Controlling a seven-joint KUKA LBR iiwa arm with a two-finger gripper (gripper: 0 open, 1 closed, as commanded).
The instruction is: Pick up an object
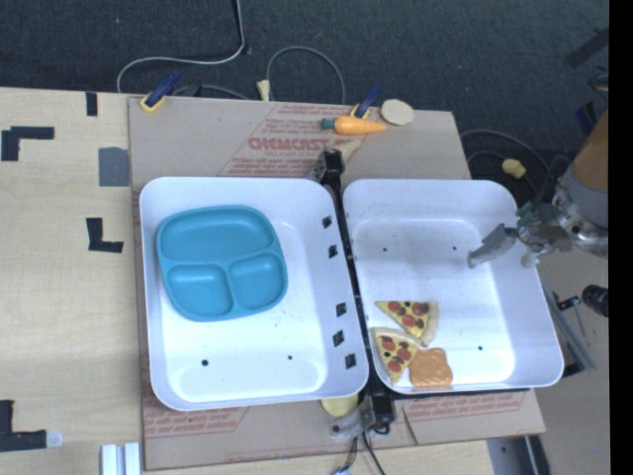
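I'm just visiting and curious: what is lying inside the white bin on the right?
Inside the right shallow white bin lie two toy pizza slices and a flat orange-brown toy piece, all near its front edge. Whatever lies beneath them is covered.

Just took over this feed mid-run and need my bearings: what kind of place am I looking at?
Most likely a robot lab's pick-test bench, not a kitchen. Two white bins sit clipped on cardboard, the food is toy pizza slices beside a blue divided tray, and loose cables trail over carpet behind.
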